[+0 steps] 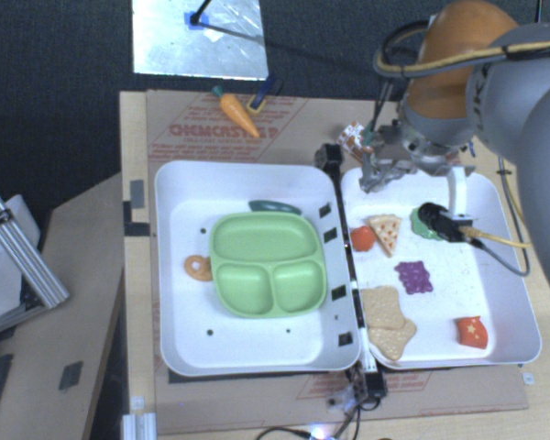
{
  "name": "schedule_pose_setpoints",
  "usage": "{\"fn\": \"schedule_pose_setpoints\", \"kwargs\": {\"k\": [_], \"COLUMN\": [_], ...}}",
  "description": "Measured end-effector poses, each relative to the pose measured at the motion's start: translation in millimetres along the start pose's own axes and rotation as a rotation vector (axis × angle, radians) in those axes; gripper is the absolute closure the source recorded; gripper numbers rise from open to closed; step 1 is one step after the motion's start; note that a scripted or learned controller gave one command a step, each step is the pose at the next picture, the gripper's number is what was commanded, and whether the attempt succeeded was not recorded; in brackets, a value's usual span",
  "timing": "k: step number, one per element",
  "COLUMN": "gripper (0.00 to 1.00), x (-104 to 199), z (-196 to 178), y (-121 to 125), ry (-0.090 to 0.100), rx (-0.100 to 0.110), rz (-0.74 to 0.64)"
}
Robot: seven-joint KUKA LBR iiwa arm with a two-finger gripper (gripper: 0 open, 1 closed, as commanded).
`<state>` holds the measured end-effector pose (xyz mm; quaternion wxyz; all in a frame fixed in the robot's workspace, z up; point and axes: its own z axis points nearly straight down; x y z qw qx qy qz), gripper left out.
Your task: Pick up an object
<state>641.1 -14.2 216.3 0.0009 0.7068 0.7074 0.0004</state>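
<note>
Camera view looks down on 2 white bins side by side on the tabletop (137, 145). My arm (495, 62) comes in from the right, orange band up top, wrist bent down over the back-left corner of the right bin (513, 337). I see the claw (378, 174) low over that corner, near the divider btwn bins. Metal parts bunch together there and I can't tell how far it's open, or whether it has hold of anything. A small red/white item (353, 137) sits just behind it, at the bin's back edge; too small to ID.

Right bin contents: pizza slice (385, 232) w/ a red tomato (362, 239) just left of it, both close to the claw, toward the front. Green piece (424, 226) to the right of the slice, partly under a black fitting w/ cable. Purple grapes (414, 276) mid-bin. Two tan crackers (385, 319) overlap at the front-left corner. Red piece (471, 332) at front right, well apart from the rest.

Left bin (179, 337): green 3-compartment tray (266, 264) in the middle, small orange ring (198, 268) touching its left side, dark green item (275, 207) peeking out behind it.

Outside the bins, behind the left one, a carrot (238, 115) lies on the cardboard sheet (192, 131). Shiny metal plate (197, 26) further back.
</note>
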Motion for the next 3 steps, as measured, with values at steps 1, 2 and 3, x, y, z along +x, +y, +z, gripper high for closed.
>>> {"fn": "schedule_pose_setpoints", "kwargs": {"k": [1, 2, 3], "gripper": [1.00, 1.00, 1.00], "x": [8, 9, 9], "z": [0, -17, 1], "y": [4, -5, -3], "ry": [0.000, 0.001, 0.000], "rx": [-0.001, -0.001, 0.001], "rz": [-0.004, -0.004, -0.002]}}
